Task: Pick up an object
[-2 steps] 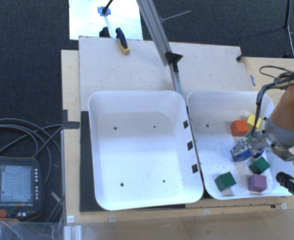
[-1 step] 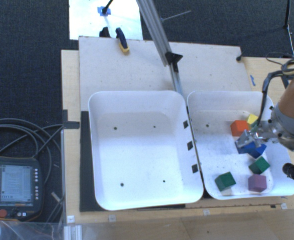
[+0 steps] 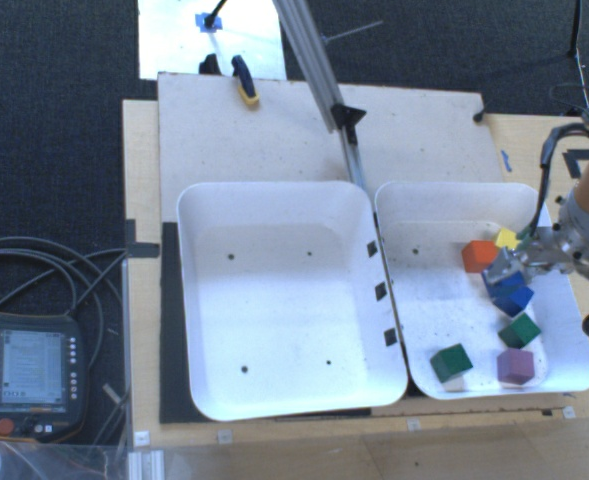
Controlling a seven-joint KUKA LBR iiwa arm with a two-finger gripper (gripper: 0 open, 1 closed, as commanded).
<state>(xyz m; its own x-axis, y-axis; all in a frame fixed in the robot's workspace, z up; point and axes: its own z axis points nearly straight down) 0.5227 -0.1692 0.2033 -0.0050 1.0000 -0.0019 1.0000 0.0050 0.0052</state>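
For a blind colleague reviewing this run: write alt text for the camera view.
The gripper reaches from the right into the right bin, down among an orange block, yellow block and blue blocks. Two green blocks and a purple block lie nearer the front.

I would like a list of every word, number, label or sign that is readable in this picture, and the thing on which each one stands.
No text can be read in this picture.
Teach pendant: its screen shows rows of content and there are buttons beside it, all too small and blurred to read.
Blocks in the right bin: plain coloured faces, no markings visible.
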